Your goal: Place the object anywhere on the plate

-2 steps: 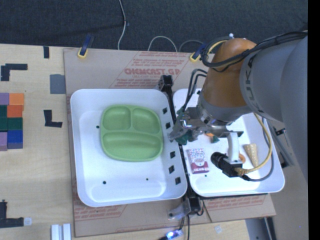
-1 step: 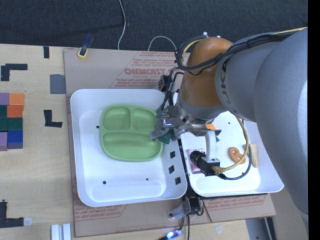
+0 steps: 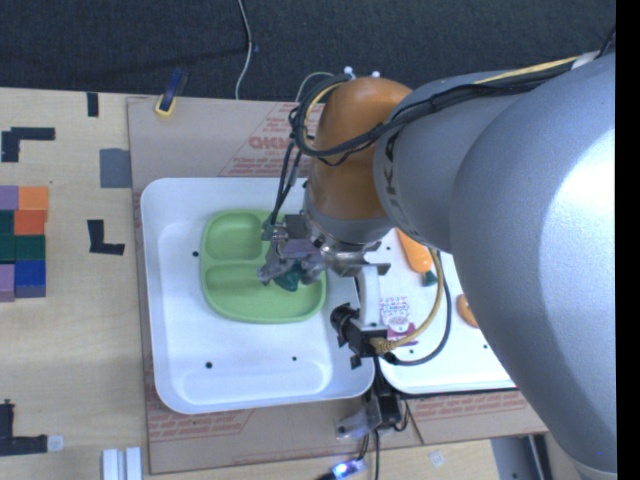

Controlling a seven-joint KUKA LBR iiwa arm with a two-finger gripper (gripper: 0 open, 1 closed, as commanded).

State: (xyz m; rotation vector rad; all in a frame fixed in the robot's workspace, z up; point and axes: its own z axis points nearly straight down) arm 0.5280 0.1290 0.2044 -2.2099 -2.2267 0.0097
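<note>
A green divided plate [image 3: 240, 268] lies in the left white bin [image 3: 180, 358]. My gripper [image 3: 287, 268] hangs over the plate's right side, its fingers pointing down at the plate. A small dark teal object [image 3: 291, 281] sits between the fingertips, low over or touching the plate's right edge. The fingers appear closed around it. The arm's orange band and grey body cover the plate's far right rim.
The right white bin [image 3: 450, 368] holds an orange piece [image 3: 415, 251] and another orange piece [image 3: 467, 311], partly hidden by the arm. Coloured blocks [image 3: 25, 243] sit at the left edge of the bench. Cables hang from the wrist near the bins' shared wall.
</note>
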